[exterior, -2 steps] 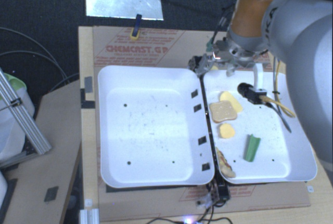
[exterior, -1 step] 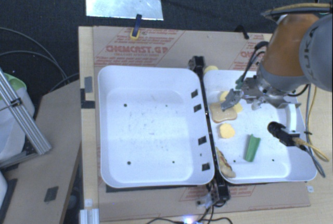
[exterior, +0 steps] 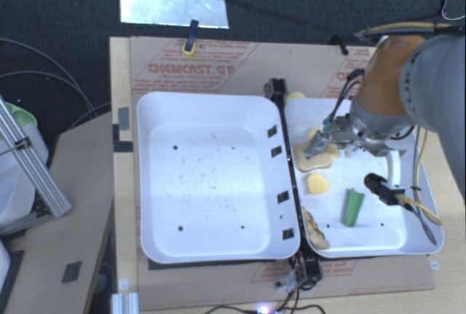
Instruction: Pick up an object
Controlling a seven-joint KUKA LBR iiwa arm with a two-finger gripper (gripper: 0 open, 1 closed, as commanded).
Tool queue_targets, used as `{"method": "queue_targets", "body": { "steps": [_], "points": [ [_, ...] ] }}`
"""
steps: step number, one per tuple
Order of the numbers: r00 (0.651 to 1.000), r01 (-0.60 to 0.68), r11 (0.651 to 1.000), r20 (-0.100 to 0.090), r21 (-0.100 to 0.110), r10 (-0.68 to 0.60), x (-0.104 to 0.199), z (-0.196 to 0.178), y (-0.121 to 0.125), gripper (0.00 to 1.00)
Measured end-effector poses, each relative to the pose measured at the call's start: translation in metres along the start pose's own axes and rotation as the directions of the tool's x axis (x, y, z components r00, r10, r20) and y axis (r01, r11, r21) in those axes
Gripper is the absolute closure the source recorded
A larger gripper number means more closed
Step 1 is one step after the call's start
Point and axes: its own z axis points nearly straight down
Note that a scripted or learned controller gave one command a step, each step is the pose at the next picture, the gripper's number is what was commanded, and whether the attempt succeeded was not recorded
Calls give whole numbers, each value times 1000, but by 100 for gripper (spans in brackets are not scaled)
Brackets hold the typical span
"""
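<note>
The grey arm with an orange band (exterior: 408, 79) reaches in from the right over the right-hand shallow white plastic bin (exterior: 408, 241), and its gripper (exterior: 314, 150) is low in the upper left part of that bin, pointing down and to the left. The gripper tip sits over a flat, pale yellow, irregular piece (exterior: 329, 157) that lies on the bin floor close to the wall shared with the other bin. It seems to touch the piece, but whether it is clenched, released or grasping the piece cannot be told from this angle. Just below the piece lies a small rounded yellow lump (exterior: 317, 183), apart from the gripper. To the lower right of the lump rests a short green stick (exterior: 352, 207), tilted slightly off upright. A tan, crusty-looking scrap (exterior: 315, 229) lies in the bin's lower left corner against the wall. A small pale yellow ball (exterior: 295, 97) sits at the bin's top left rim. The left-hand shallow white plastic bin (exterior: 211, 181) stands touching the right one. Both rest on a brown cardboard sheet with red print (exterior: 218, 65) that covers the table.
</note>
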Motion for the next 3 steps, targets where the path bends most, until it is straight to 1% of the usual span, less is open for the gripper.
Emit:
{"method": "queue_targets", "body": {
  "steps": [1, 2, 3],
  "points": [
    [1000, 4, 1000, 2, -11, -4, -33, 23, 71, 0],
    [1000, 3, 1000, -2, -6, -3, 9, -33, -8, 0],
    [1000, 12, 1000, -4, -9, -12, 85, -79, 8, 0]
  ]
}}
